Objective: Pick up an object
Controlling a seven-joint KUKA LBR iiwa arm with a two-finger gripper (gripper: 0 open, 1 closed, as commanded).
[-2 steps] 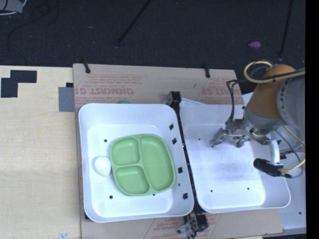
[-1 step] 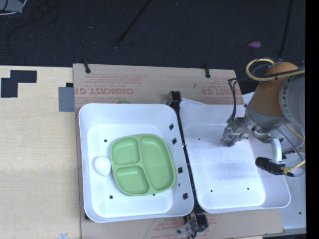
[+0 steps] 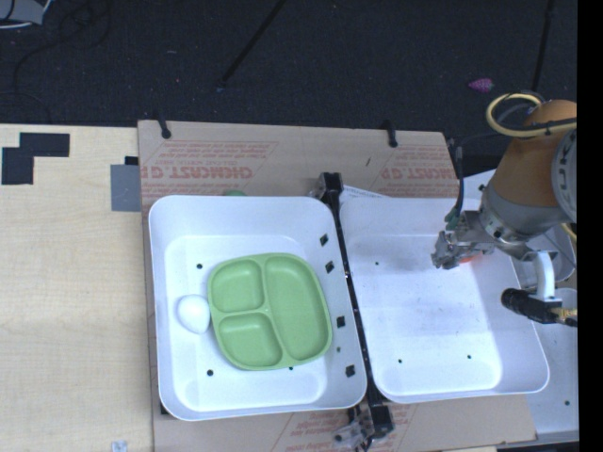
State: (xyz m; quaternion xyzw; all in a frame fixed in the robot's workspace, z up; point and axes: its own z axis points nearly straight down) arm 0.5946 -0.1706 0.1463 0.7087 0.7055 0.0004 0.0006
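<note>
Dark carpet-like flooring with loose black cables is filling the top of the camera view, and below it a pale wood-grain bench [image 3: 66, 290] is carrying a flat sheet of brown cardboard [image 3: 283, 163] printed with reddish lettering. Two shallow white plastic bins with rounded corners are sitting side by side on that cardboard, joined along a black clipped seam. Lying in the left bin [image 3: 174, 224] is a light green compartment plate [image 3: 269, 311], smooth moulded plastic, rounded-rectangular, divided into three wells; its long axis is running from the upper left toward the lower right of the bin, with the two smaller wells on the left side and the long single well on the right. A small white egg-shaped object [image 3: 193, 313], smooth and glossy, is resting just beside the plate's left edge, seemingly touching it. The right bin [image 3: 424, 347] is showing a scuffed, greyish-smudged floor. The grey arm with its orange band [image 3: 537, 158] is reaching in from the right, and its gripper [image 3: 457, 250] is hanging over the upper right part of the right bin, well apart from the plate and the egg. Its jaws are pointing down and left, but how far they are parted is too small and cluttered to tell, and nothing can be seen between them.
</note>
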